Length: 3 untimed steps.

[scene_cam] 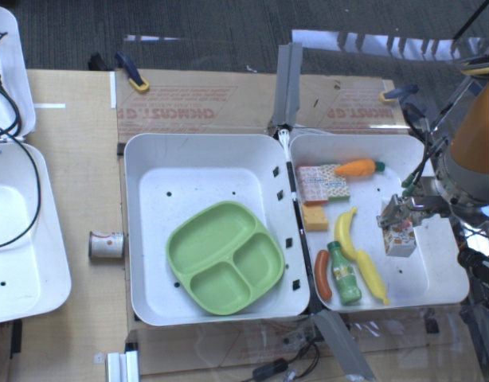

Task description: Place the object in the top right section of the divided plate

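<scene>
A green divided plate (225, 257) with three sections lies tilted in the left white bin (149, 153); nothing lies in any section. My gripper (397, 216) hangs over the right side of the right bin (440, 285). Directly below it, touching or nearly touching, is a small white carton (400, 244). I cannot tell whether the carton is gripped or resting on the bin floor.
The right bin also holds a carrot (356, 167), a patterned packet (322, 184), a yellow block (314, 216), a banana (345, 231), a green bottle (344, 273), a red sausage (322, 275) and a second yellow fruit (372, 277). A small can (107, 245) lies on the bench, left of the bins.
</scene>
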### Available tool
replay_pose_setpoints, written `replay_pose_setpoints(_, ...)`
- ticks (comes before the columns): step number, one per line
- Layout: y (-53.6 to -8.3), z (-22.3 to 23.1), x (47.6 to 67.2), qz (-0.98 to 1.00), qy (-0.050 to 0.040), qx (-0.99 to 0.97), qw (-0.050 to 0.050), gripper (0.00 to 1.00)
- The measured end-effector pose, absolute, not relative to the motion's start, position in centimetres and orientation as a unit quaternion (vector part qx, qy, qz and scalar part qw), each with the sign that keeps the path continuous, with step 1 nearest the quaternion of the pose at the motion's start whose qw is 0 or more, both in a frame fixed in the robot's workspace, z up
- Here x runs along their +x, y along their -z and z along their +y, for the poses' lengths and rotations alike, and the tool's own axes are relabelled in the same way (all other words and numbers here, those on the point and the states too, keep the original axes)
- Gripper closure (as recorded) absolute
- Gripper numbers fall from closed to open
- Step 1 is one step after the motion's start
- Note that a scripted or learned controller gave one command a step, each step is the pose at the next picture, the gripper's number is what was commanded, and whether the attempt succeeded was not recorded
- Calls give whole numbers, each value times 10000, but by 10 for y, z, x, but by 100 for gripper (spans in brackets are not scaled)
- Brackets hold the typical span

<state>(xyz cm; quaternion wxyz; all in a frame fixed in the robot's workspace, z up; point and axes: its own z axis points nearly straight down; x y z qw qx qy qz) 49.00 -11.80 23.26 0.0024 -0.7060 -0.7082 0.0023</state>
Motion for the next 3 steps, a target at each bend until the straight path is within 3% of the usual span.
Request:
replay_pose_setpoints(1,-188,-32,516,-8003,-26,-5996,30,100)
replay_pose_setpoints(2,-305,-47,506,-8167,-20,-5770,7,100)
replay_pose_setpoints(3,-288,42,508,-8691,-28,-4947,23,100)
